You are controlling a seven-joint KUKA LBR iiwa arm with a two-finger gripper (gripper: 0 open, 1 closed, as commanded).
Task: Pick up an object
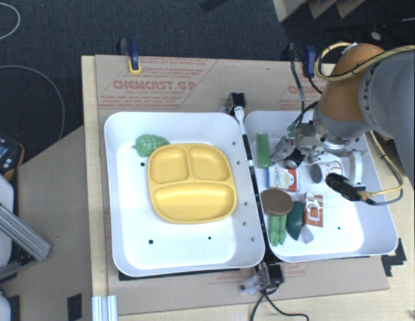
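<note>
The arm leans in from the right and the claw [296, 149] is down low inside the right bin [375, 243], right over the clutter, so this looks like the reach for a pick. Whether it is released or clenched I cannot tell; the wrist hides its tips. Take the red-and-white carton [281, 177] as the marker: the claw sits just above it, a green stick [262, 150] lies up and to its left along the bin wall, a brown disc [277, 201] lies just below it, with a dark green piece [295, 221] further down. Things crowd the left half of this bin, likely because that is where drops land. Far left of the carton, the left bin [127, 246] carries a yellow divided plate [191, 182] and a green lump [150, 144].
</note>
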